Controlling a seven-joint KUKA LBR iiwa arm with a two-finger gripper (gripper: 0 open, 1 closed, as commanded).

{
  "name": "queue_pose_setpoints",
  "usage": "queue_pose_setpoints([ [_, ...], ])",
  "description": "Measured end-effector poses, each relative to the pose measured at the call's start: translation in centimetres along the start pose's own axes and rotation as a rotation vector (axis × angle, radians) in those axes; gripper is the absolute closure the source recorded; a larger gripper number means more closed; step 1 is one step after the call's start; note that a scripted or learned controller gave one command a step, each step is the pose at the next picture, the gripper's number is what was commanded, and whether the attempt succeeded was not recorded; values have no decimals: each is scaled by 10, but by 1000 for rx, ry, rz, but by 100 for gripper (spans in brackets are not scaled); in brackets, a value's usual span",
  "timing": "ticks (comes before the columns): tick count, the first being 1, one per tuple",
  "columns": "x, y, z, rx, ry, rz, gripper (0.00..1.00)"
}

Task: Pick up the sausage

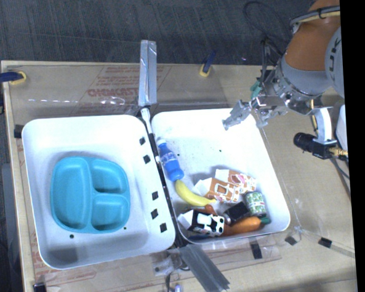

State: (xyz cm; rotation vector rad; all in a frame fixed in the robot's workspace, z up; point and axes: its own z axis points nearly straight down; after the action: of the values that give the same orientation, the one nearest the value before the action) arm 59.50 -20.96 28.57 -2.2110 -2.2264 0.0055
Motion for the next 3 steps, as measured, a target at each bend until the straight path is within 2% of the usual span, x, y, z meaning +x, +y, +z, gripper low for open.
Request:
queue_pose_setpoints([
  [1, 26, -4, -42, -3, -1, 213, 0],
  [2, 38, -1, -124, -2, 1, 483, 0],
  [3, 42, -62, 8, 2, 0, 461, 0],
])
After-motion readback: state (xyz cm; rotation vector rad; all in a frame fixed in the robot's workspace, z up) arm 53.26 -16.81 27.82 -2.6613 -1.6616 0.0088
